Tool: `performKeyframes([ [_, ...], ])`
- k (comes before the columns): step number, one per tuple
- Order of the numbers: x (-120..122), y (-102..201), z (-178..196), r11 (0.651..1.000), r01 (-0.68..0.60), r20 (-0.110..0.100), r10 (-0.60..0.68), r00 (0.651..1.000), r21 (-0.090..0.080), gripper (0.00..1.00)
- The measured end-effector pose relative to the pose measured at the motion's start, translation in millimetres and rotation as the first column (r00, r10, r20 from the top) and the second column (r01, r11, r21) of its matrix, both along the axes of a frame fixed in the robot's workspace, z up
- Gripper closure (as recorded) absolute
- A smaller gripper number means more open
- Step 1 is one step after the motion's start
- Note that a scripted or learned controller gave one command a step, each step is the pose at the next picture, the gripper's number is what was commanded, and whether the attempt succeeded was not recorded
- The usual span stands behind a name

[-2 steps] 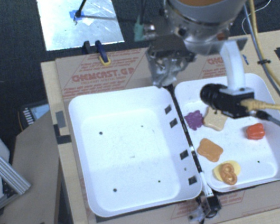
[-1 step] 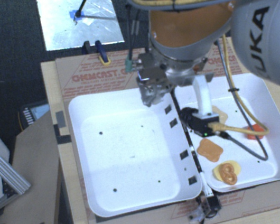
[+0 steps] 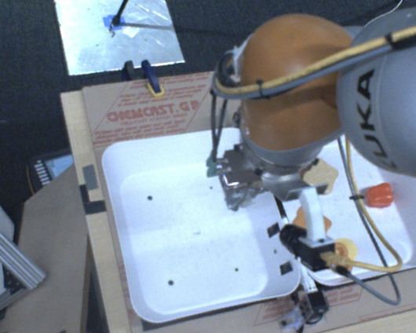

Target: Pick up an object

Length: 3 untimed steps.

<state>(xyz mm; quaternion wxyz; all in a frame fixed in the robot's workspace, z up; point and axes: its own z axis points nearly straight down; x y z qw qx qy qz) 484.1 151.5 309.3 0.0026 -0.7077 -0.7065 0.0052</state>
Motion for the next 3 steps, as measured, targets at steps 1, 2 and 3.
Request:
performKeyframes([
  [1,4,-32,36,1.0,0.001,0.017,-0.001,1.0,0.004,1.0],
  [2,3,-41,118,1.0,-0.005,0.022,0.005,1.0,0.006,1.0],
  [3,3,3,212,1.0,-0.01,0.024,0.009,1.0,0.009,1.0],
])
